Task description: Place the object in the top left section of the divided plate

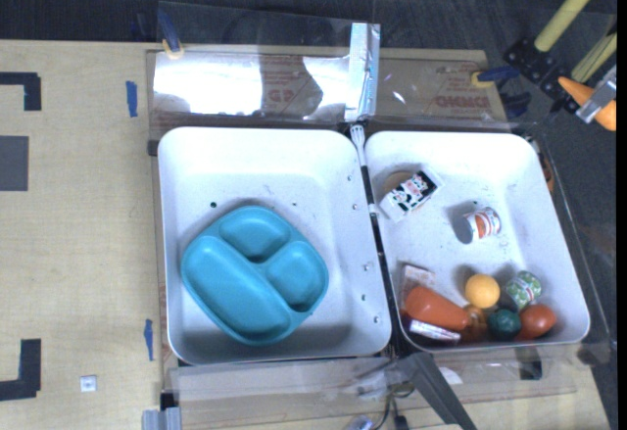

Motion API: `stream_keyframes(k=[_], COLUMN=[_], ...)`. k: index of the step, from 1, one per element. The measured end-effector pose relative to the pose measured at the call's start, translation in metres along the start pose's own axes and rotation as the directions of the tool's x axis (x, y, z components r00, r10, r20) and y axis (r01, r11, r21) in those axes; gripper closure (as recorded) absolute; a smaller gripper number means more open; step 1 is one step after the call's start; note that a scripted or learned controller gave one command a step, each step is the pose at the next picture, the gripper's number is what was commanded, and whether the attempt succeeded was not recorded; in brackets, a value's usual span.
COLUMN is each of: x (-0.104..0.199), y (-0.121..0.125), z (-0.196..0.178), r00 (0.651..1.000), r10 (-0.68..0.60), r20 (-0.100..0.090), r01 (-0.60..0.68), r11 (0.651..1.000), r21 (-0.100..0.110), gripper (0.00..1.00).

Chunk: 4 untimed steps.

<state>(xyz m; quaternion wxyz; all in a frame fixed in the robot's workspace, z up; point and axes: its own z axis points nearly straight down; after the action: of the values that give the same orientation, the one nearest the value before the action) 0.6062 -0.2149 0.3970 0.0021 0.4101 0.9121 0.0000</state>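
Claw state can't tell; plate (255, 273) is sitting bare in the left bin (196, 164), objects bunching at the right bin's (509, 159) near edge, so I'm suggesting picking the isolated small can (480, 223).

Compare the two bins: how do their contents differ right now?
The left bin holds a single thing, the blue divided plate, sitting toward its front; the right bin holds many small objects. The plate's sections are bare, while the right bin's items cluster along its front edge: an orange carrot-like piece, a yellow ball, a green ball. A small carton lies apart, further back. Both bins are shallow and white.
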Motion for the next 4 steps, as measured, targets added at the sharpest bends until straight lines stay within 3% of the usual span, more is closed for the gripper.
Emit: stream_keyframes(k=[1,2,3,4], x=[-0.032,-0.044,-0.029,-0.043], y=[0.027,0.041,0.036,0.037], z=[-0.04,-0.039,-0.001,-0.042], r00=[1.0,0.994,0.999,0.997], r10=[-0.016,-0.106,-0.051,-0.081], r20=[0.004,0.005,-0.003,0.006], r01=[0.016,0.106,0.051,0.081], r11=[1.0,0.994,0.999,0.997], r21=[-0.002,-0.002,0.001,-0.003], gripper=[1.0,1.0,1.0,1.0])
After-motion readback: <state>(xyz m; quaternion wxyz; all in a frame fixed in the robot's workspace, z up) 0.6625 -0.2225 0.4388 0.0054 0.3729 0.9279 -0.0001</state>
